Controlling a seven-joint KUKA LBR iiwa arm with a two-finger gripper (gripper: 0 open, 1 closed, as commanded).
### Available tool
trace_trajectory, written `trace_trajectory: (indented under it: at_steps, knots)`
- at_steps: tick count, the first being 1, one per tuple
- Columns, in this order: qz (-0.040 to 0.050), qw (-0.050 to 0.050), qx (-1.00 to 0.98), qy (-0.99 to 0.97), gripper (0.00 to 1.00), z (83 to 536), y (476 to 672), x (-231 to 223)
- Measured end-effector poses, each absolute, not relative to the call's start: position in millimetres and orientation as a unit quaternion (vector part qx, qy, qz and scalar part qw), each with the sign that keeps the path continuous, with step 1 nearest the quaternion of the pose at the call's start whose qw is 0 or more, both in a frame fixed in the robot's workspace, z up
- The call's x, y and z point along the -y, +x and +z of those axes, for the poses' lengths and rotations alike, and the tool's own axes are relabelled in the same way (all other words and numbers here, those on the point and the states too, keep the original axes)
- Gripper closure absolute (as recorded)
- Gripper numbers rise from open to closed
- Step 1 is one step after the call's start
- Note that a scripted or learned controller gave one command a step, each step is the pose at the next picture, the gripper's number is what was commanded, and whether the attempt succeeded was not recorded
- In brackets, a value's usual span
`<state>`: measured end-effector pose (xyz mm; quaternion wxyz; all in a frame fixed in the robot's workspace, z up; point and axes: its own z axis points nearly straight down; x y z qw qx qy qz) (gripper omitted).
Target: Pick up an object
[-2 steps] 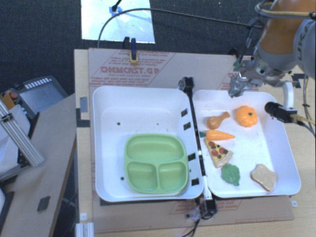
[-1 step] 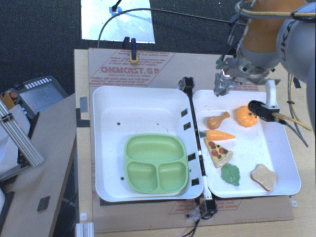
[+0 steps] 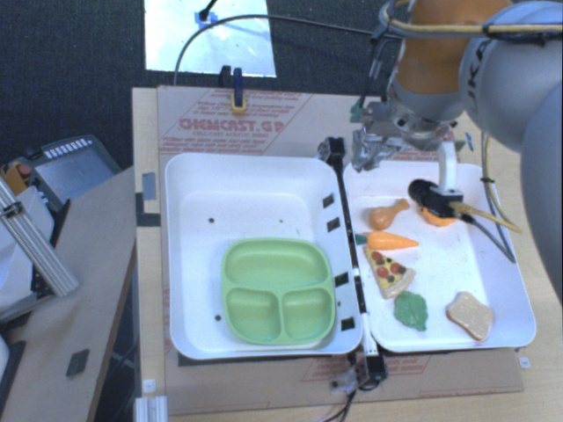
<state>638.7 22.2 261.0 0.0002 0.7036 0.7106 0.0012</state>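
My gripper (image 3: 370, 155) hangs over the back left corner of the right bin (image 3: 501, 275), above the bin floor. Nothing shows in it. In front of it lie a tan chicken drumstick (image 3: 388, 212), an orange carrot (image 3: 391, 242) and a pizza slice (image 3: 388, 271). Nearer the front edge are a green leafy piece (image 3: 411, 310) and a slice of bread (image 3: 470, 315). A small orange thing (image 3: 438, 219) sits to the right of the drumstick, partly hidden.
The left bin (image 3: 202, 200) holds a green divided plate (image 3: 278, 290) in its front right part. A black divider with clips (image 3: 345, 227) runs between the two bins. My grey and orange arm (image 3: 457, 33) fills the upper right above the right bin.
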Motion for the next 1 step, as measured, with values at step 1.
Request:
trace_trajectory:
  at_steps: [1]
  knots:
    - [0.0008,0.0,-0.71,0.704,1.0,260.7,631.4,-70.0]
